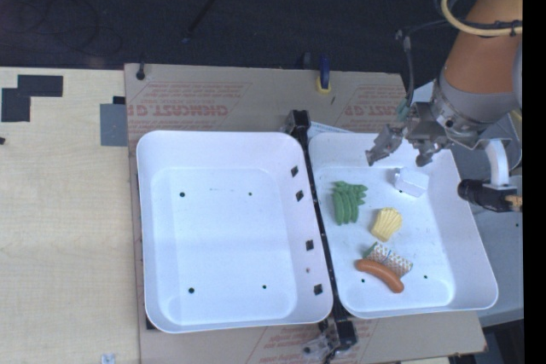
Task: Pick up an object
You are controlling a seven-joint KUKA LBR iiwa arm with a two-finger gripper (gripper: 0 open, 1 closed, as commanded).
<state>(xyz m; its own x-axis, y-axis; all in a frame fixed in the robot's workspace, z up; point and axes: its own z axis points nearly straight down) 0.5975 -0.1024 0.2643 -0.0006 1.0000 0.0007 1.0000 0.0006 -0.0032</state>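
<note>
Green beans (348,202), corn (386,224), sausage (380,274)

Grey arm (478,98), orange band, yellow cable loop (461,0).

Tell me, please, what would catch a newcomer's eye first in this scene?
The arm, orange above the wrist, stands out at the upper right, its tool spread open above the far end of the right bin. In that bin lie bright toy foods: green beans, yellow corn and a sausage, with a small white block near the tool. The left bin is a broad white expanse beside it.
</note>
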